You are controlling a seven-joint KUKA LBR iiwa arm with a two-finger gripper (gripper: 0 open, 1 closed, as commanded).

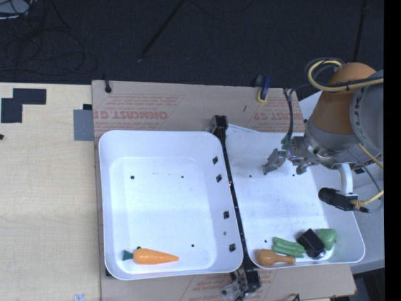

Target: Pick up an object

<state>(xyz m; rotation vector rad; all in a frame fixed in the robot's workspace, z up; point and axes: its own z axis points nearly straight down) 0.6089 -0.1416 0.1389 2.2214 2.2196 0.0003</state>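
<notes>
My gripper hangs over the upper part of the right bin, open, with nothing between its fingers. In that bin's near right corner lies a cluster: a green bean-like piece, a black block, a green leafy piece and a tan pear-shaped piece. The gripper is well above and apart from this cluster. An orange carrot with a green top lies in the near left corner of the left bin.
A black divider runs between the two bins. Cables and a black part hang off the arm at the right bin's right side. Cardboard lies under the bins, with a blue clamp at its far edge.
</notes>
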